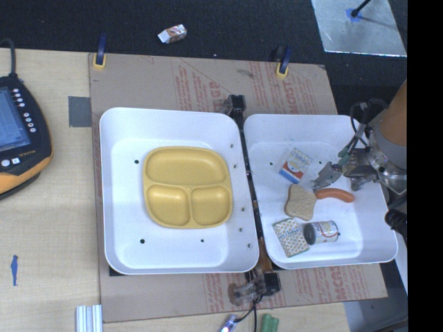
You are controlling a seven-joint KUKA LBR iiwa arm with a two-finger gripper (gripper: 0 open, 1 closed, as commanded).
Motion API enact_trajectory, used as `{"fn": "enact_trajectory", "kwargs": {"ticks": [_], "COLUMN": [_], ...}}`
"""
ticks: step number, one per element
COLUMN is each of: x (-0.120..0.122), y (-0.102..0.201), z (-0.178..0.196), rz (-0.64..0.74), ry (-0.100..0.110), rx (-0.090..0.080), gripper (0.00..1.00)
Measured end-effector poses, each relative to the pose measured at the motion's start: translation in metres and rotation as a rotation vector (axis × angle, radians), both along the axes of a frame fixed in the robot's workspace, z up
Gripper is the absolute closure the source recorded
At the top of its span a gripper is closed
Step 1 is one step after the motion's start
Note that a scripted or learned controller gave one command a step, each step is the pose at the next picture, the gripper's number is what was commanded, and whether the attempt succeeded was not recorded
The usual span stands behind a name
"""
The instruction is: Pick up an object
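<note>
while the gripper, state unclear, hovers near, the orange-red sausage lies slim and glossy.

This is a robotics lab or test cell, not a home. A pale wooden table carries a brown cardboard sheet held at its upper edge by two yellow-and-blue clamps, with two shallow white plastic bins fixed side by side on it. At the left edge of the frame lies an orange-and-grey robot teach pendant with a screen. Grey and orange robot arm parts with loose black cables enter at the right. Beyond the table, dark floor shows blue tape on a grey mat, upper right.
</note>
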State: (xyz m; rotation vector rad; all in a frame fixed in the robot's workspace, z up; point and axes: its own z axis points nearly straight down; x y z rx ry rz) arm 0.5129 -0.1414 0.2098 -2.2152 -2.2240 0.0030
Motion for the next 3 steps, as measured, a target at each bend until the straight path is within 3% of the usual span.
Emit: {"fn": "enact_trajectory", "kwargs": {"ticks": [1, 2, 3], "x": [0.048, 0.031, 0.045], "y": [0.047, 0.025, 0.028], "z": [-0.118, -0.118, -0.118], "rz": [0.002, 0.001, 0.002], "ry": [0.004, 0.002, -0.001], "rx": [0.000, -0.001, -0.002], "gripper": [0.00, 0.00, 0.00]}}
